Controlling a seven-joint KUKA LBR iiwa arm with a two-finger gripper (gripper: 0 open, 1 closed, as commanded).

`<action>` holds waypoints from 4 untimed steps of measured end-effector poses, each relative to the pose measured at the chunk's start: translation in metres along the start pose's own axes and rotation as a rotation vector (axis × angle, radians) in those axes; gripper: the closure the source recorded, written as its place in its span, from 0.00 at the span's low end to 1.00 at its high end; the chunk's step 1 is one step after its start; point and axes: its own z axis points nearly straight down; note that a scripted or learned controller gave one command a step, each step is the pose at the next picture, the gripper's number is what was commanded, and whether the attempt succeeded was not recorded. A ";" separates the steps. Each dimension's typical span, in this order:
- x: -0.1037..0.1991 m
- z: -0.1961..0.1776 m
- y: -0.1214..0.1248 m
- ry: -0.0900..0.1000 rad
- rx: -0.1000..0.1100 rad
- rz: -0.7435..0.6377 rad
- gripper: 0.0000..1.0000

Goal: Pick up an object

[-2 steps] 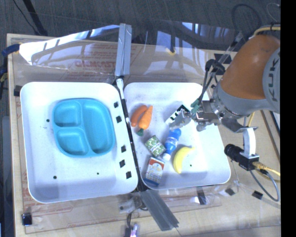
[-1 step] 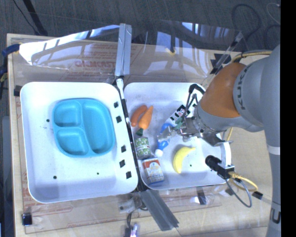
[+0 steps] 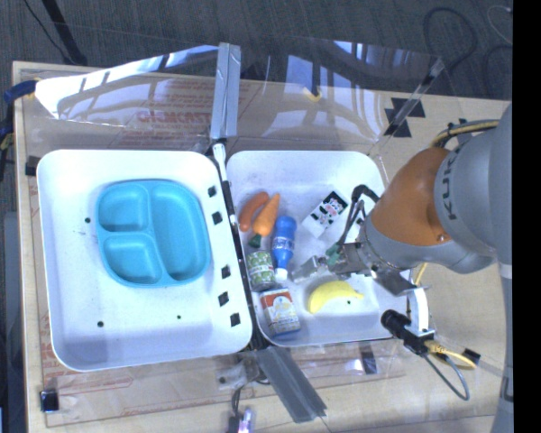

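The two-finger gripper (image 3: 329, 262) is hanging just above the curved yellow plastic banana (image 3: 334, 295) in the right white bin (image 3: 299, 162); finger state: cannot tell. Crowding blue-capped bottle (image 3: 282, 242) is risking a deflected, empty grasp.

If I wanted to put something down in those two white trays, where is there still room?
Left bin: a bare white band runs all around the blue plate, widest along the near edge. Right bin: bare at the far end, beyond the carrot and cow-print box. Its near half is crowded: bottle, banana, carton, gripper.
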 end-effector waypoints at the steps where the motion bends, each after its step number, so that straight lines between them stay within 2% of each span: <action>1: 0.027 0.001 0.091 0.000 0.002 -0.029 0.00; 2: 0.037 0.003 0.148 0.003 0.016 -0.135 0.00; 3: 0.001 -0.068 0.155 -0.001 0.000 0.145 0.00; 4: 0.064 -0.006 0.152 -0.007 -0.006 -0.058 0.00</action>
